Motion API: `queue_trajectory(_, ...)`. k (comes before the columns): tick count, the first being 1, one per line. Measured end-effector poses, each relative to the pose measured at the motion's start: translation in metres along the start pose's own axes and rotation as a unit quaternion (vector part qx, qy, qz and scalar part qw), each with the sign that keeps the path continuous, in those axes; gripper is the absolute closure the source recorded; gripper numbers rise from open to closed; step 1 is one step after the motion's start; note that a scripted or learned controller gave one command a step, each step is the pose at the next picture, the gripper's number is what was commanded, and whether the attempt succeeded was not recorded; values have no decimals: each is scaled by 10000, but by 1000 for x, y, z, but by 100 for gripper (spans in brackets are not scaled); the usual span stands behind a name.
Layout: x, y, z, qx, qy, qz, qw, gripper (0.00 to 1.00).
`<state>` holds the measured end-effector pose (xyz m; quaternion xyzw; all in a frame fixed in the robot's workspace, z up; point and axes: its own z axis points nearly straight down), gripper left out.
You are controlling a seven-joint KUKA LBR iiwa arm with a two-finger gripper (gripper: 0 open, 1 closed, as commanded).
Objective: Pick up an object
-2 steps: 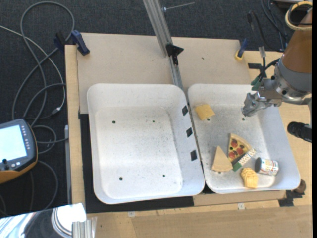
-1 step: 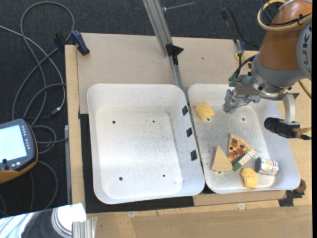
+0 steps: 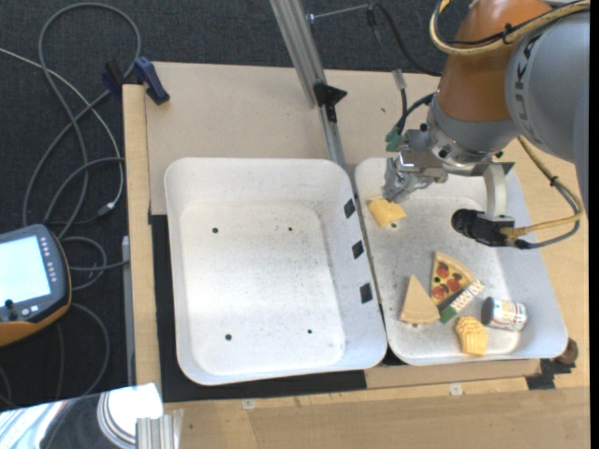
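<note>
My gripper point(image 3: 401, 187) hangs over the far left corner of the right bin point(image 3: 541, 283), pointing down and to the left. A small yellow toy piece point(image 3: 387, 212) lies directly under its tip, touching or nearly touching it; I cannot tell whether it is gripped. Toward the bin's near side lie a toy pizza slice point(image 3: 453, 280), a tan wedge point(image 3: 417, 302), a small white can point(image 3: 505, 315) on its side and a yellow ridged piece point(image 3: 474, 337).
The left bin point(image 3: 253, 269) adjoins the right one, with black clips along the shared edge. A slanted metal rail point(image 3: 309, 64) crosses the bench behind the bins. A black connector with a yellow cable point(image 3: 487, 226) hangs off the arm over the right bin.
</note>
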<state>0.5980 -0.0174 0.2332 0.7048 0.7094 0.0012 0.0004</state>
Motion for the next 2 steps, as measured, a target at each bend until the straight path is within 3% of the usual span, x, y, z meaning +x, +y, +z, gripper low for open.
queue_trajectory(2, 95, 51, -11, -8, 9, -1, 10000, 100)
